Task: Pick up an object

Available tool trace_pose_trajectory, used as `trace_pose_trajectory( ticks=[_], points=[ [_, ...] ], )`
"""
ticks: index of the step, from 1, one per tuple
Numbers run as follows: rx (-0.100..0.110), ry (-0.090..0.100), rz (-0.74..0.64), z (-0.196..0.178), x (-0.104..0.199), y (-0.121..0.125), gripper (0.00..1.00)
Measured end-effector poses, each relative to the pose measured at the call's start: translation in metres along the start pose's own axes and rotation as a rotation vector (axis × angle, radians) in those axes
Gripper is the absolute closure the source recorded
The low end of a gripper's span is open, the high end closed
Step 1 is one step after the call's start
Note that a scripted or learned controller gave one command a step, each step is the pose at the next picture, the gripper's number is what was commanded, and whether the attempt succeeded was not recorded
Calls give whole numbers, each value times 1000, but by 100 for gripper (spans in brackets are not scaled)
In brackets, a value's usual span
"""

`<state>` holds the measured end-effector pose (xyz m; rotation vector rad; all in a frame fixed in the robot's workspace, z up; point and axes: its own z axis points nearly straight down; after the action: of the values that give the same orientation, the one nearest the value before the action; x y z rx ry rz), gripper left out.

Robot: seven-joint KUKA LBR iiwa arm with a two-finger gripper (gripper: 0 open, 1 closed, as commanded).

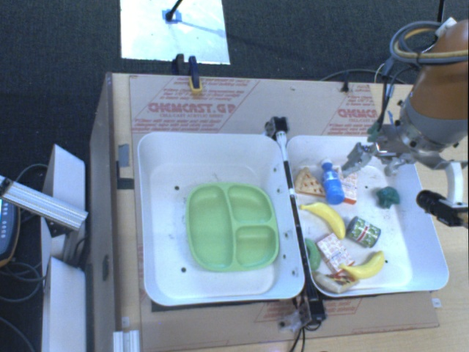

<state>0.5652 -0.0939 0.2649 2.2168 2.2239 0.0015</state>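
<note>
2 white bins (220, 149). Pale green tray (232, 226). 2 yellow bananas (326, 215). Blue bottle (332, 184), white cap. Green can (363, 232), white label. Dark green lump (388, 194). Red-and-white patterned packet (335, 251).

Two white bins sit side by side: the left bin (157, 196) and the right bin (425, 251).

The left bin holds one green tray (231, 226) with three compartments.

The right bin holds:
- two bananas, one (325, 215) near the middle and one (364, 266) toward the front
- one blue bottle (332, 184)
- one pizza slice (308, 182)
- one green can (363, 232)
- one dark green lump (388, 195)
- one red-and-white checked packet (335, 251)
- one small red-and-white carton (349, 190), partly behind the bottle

One more green piece (314, 254) lies by the divider, too hidden to identify.

One arm (440, 86) reaches over the right bin.
</note>
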Motion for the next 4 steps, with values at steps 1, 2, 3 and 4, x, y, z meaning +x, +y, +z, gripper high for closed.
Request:
trace_pose_trajectory(
  ticks=[1, 2, 3, 4],
  points=[
    [2, 0, 2, 68, -3, -51, 0],
    [0, 0, 2, 181, -16, -38, 0],
    [-1, 0, 1, 170, -16, -38, 100],
    [-3, 2, -2, 80, 67, 23, 100]
  ],
)
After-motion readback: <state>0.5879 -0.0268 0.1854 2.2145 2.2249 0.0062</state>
